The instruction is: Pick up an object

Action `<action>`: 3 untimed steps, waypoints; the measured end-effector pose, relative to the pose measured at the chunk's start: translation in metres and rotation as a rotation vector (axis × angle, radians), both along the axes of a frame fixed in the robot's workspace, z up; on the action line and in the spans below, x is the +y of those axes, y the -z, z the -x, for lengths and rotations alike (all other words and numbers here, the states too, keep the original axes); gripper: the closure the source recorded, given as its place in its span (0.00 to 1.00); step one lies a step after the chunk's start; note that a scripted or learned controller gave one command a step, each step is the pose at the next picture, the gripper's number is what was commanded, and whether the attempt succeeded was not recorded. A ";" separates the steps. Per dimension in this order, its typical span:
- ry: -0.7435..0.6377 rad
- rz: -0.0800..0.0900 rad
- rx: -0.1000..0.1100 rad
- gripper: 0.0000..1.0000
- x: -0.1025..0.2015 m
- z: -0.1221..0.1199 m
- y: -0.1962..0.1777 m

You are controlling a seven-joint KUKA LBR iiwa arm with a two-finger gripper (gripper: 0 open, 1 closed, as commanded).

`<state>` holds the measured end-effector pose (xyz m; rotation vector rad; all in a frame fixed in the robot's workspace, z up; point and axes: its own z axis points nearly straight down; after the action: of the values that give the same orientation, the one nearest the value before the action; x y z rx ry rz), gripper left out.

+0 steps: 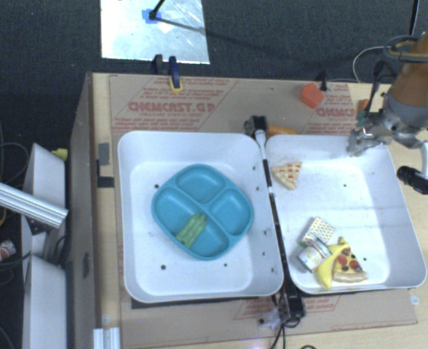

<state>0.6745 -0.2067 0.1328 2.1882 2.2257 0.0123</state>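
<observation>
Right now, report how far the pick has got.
Nothing looks picked yet. The waffle wedge lies near the right bin's upper left corner, and the pizza slice, banana and small packets sit at its lower edge. The arm is over the bin's upper right corner, apart from all of them. Reaching, grasping and lifting are left.

A desk (pixel 199 100) topped with a brown printed board carries two shallow white bins, side by side and touching. The left bin (pixel 137 195) and right bin (pixel 389 195) meet along a dark centre seam. On the board beyond the bins, an orange block (pixel 311 95) lies far right, and a blue and yellow clamp (pixel 174 73) grips the far edge.
</observation>
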 end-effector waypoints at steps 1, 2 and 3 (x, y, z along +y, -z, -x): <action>-0.001 0.000 0.000 0.00 0.000 0.000 0.000; 0.013 -0.008 0.018 0.00 0.009 0.006 0.048; 0.011 -0.005 0.013 1.00 0.009 0.004 0.036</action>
<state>0.6703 -0.1980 0.0971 2.2092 2.2233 0.0034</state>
